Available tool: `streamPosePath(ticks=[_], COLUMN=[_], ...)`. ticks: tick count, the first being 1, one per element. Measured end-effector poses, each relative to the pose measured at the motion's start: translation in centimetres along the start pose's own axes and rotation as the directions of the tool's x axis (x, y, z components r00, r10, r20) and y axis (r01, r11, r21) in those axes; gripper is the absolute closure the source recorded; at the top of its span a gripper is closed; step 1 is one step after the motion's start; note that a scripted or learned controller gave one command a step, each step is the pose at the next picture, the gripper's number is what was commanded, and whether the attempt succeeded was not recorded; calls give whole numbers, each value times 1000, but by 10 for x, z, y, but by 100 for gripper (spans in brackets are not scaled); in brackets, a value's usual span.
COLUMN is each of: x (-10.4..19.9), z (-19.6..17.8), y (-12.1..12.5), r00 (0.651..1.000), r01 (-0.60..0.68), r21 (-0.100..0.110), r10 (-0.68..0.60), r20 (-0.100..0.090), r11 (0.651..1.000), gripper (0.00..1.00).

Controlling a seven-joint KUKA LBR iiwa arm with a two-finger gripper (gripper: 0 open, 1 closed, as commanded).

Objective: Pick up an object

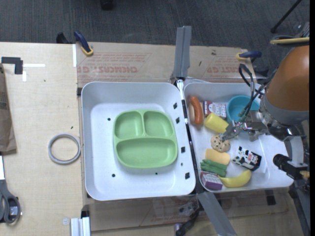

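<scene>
Where the arm [290, 90] reaches in from the right, its hand [227, 136] hangs low over the right bin [275, 178], with the tips just above a round speckled cookie [219, 142]. The thin metal fingers [231, 132] point down and to the left, and they look close together, though the view is too small to tell whether they are narrow or spread, or whether they touch the cookie. Nothing can be seen between them.

The right bin is crowded. A yellow block [215, 122] lies just beside the hand on its upper left, next to an orange hot dog [196, 110] along the bin's left wall. A small dark red and white packet [216, 107] sits between the hot dog and a blue cup [240, 108], which stands at the back of the bin near the arm. Below the cookie lies a pale yellow slab [217, 156], with a green bundle [213, 166] touching its lower edge. A banana [236, 179] curves along the front, beside a purple and white piece [211, 181]. A black and white carton [246, 158] lies tilted to the right of the slab.

The left bin [93, 141] holds a green divided plate [145, 139]. On the table [39, 107] to the left rests a grey ring [64, 148].
</scene>
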State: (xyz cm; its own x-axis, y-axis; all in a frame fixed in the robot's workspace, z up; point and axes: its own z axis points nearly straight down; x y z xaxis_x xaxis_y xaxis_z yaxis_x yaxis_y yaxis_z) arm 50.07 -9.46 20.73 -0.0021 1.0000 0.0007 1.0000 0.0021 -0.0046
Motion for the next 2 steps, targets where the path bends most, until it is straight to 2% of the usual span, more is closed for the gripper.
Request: streamPosePath(ticks=[1,2], x=[-13,-10], z=[95,118], y=[61,91], r00=[998,996], r01=[67,94], r21=[0,8], r10=[-67,-94], r20=[0,-7], r11=[998,996], gripper=[0,0])
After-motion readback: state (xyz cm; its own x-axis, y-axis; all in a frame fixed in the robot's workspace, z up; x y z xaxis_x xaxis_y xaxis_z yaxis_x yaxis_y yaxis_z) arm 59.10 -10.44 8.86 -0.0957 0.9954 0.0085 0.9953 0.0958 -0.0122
